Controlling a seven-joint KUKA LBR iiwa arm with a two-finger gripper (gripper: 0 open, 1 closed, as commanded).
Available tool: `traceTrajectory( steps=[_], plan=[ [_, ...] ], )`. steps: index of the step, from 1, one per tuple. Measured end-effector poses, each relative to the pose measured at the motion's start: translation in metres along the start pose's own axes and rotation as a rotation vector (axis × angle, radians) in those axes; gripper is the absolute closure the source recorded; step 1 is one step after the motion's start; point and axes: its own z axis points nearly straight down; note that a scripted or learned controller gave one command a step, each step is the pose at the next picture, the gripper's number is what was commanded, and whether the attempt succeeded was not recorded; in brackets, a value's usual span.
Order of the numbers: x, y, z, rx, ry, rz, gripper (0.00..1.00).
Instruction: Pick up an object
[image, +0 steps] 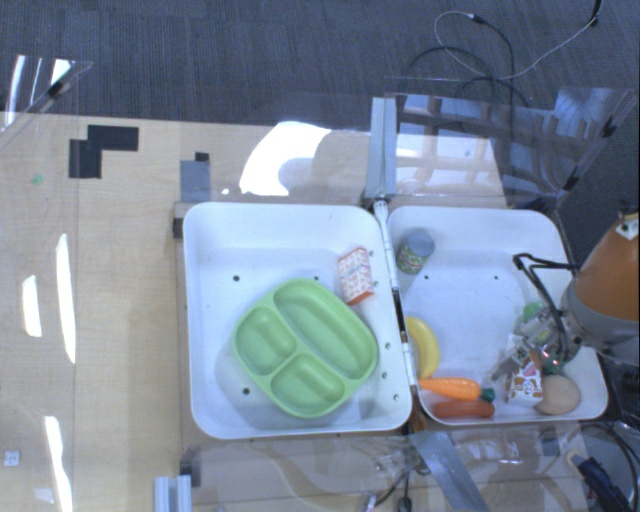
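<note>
Although the arm (608, 285) enters at the right edge of the frame, its end effector (535, 350) is a dark, cluttered shape low in the right bin (480, 235), and whether it is wide, narrow or holding anything cannot be told. It sits just above a small carton (525, 384) and beside a tan egg-shaped object (559, 395). The arm's orange band is cut off by the frame edge. A carrot (452, 388), banana (424, 345) and can (413, 250) lie further left.
</note>
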Motion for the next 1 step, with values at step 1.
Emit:
traceTrajectory(
  steps=[1],
  plan=[
    [-0.0036, 0.0031, -0.0133, -0.006, -0.012, 0.0, 1.0]
  ],
)
